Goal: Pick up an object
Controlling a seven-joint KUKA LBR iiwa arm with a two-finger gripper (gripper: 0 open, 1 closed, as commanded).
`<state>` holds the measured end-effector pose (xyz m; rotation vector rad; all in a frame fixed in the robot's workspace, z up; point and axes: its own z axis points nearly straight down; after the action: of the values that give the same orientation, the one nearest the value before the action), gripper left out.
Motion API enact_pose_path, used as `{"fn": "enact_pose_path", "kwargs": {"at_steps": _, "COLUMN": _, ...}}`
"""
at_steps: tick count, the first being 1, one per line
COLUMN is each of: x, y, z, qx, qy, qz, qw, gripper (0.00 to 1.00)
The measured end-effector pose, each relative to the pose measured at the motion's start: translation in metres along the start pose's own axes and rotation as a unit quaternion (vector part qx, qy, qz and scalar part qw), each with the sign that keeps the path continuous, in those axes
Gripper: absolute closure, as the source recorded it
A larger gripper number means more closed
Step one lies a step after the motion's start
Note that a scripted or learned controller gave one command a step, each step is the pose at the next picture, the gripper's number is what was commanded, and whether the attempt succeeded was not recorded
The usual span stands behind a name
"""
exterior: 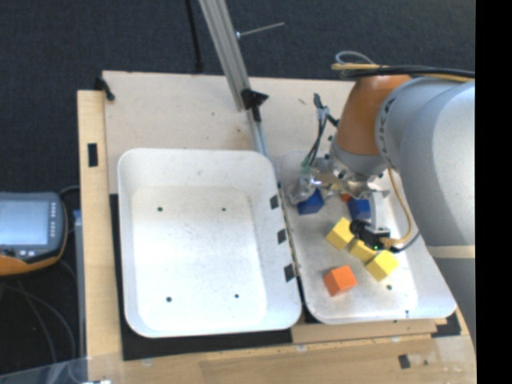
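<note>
My gripper (334,189) hangs low over the back part of the right bin (400,298), below the arm's orange band (366,122). A blue block (310,203) lies just to its left, close to the metal parts. Another blue piece (360,208) sits just to its right, partly hidden by the wrist. In front of the gripper lie three yellow blocks (340,234) (362,249) (382,265) in a slanted row. An orange cube (340,280) rests alone nearer the bin's front.
The left bin (200,238) stands beside the right one, their walls meeting near the middle (286,246). A slanted aluminium post (228,46) rises behind the bins. Cables (320,126) hang beside the wrist. A grey device (28,226) sits off the bench's left edge.
</note>
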<state>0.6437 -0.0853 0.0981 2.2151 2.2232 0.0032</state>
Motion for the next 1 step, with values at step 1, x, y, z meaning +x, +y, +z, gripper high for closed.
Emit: {"fn": "enact_pose_path", "kwargs": {"at_steps": 1, "x": 0.0525, "y": 0.0297, "z": -0.1041, "qx": -0.003, "qy": 0.001, "qz": -0.002, "qw": 1.0, "gripper": 1.0}}
